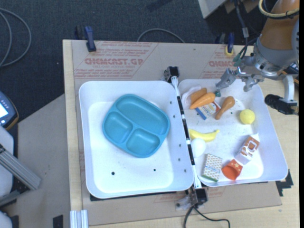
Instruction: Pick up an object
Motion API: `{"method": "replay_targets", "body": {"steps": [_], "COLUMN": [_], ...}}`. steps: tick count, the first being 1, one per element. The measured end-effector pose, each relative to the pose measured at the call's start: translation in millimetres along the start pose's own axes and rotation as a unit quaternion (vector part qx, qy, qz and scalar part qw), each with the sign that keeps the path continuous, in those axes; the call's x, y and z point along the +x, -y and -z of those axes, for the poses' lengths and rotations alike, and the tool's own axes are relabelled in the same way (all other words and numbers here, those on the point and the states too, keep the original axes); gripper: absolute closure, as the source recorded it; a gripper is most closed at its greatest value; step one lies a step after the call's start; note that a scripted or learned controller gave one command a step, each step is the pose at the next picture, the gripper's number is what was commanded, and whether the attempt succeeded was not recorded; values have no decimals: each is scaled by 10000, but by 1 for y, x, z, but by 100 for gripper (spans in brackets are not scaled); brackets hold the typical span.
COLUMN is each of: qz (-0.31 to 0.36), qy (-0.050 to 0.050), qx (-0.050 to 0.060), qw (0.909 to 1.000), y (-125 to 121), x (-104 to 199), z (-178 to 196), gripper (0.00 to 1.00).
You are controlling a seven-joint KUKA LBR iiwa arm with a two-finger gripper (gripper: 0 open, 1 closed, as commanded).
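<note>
My gripper (236, 82) hangs over the far edge of the right bin (273, 141), its two grey fingers spread apart with nothing between them. Just below and left of it lie an orange carrot (203, 100) and a brown sausage-shaped piece (225, 107). A small blue and white packet (206, 111) lies between those two. A yellow ball (246, 116) rests further right. Nearer the front are a yellow banana (204, 135), a white egg-like piece (197, 147), a white and orange carton (248, 149), a red cup (232, 170) and a patterned box (212, 167).
The left bin (95, 170) holds a blue divided plate (136, 125). A black clip (171, 72) sits at the far end of the seam between the bins. Cables and the arm's grey and orange body (279, 27) fill the upper right.
</note>
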State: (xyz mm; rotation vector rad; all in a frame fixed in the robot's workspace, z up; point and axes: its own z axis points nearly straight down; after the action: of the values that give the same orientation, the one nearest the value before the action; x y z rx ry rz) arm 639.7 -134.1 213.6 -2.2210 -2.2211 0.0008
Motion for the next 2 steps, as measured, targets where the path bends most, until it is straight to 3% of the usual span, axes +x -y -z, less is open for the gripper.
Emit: {"method": "replay_targets", "body": {"steps": [1,2], "qz": [0,18], "qy": [-18,27], "qx": [62,-28], "qw": [10000,10000], "y": [-8,-29], "x": [-39,9], "z": [-134,-125], "gripper": [0,0]}}
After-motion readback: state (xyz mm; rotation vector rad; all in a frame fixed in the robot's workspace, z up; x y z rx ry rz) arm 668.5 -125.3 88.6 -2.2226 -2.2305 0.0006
